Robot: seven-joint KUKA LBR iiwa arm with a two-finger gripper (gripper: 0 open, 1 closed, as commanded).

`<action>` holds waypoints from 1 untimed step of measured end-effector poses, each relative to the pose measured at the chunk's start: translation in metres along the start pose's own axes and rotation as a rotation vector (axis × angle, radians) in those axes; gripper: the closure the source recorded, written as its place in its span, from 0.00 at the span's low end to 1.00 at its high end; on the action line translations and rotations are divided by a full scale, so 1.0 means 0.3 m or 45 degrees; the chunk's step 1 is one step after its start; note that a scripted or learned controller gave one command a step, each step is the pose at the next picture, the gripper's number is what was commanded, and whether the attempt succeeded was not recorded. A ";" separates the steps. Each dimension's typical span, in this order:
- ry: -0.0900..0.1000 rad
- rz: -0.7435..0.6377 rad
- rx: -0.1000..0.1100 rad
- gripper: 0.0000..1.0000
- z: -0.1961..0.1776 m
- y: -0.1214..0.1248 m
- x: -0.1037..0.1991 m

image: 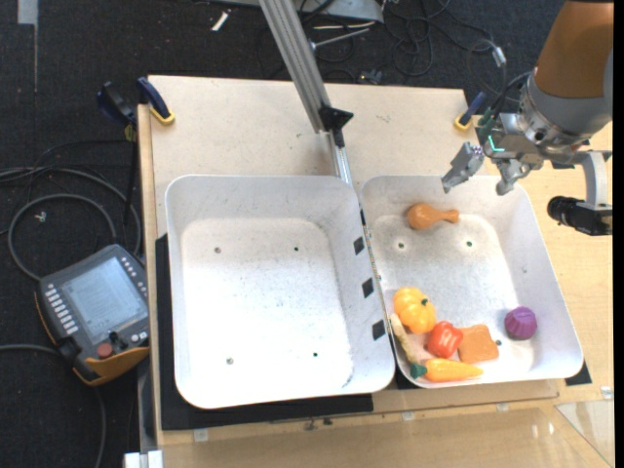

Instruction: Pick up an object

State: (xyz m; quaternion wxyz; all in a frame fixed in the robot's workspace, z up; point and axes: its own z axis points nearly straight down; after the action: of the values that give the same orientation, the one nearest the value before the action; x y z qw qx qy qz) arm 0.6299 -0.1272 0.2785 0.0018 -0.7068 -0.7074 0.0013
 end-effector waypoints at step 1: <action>-0.001 -0.001 -0.006 0.00 -0.009 0.002 0.000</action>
State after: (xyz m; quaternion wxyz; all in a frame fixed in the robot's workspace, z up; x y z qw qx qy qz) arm 0.6306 -0.1272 0.2813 0.0000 -0.7066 -0.7076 -0.0001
